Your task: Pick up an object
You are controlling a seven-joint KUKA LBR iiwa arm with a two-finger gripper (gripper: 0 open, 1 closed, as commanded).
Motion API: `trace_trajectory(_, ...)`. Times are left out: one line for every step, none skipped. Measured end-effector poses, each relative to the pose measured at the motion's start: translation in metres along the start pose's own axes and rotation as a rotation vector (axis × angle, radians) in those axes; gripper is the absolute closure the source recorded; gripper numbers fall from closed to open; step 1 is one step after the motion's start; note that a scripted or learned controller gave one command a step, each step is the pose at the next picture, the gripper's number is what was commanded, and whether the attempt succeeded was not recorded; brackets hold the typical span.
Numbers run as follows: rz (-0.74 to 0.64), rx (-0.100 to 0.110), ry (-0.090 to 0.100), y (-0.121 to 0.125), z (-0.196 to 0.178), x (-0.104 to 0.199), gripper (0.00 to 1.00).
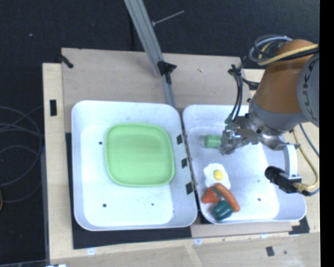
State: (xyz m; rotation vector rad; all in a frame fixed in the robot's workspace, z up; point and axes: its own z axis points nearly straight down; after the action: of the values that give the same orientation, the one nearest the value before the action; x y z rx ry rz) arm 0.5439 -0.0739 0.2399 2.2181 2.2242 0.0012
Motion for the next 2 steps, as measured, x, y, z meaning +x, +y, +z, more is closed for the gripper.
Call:
trace_trajectory(0.000, 0.000, 0.000, -0.001, 0.006, 0.045, 1.00)
trace_trajectory(-0.002, 0.000, 0.001, 0.005, -0.005, 0.101, 1.00)
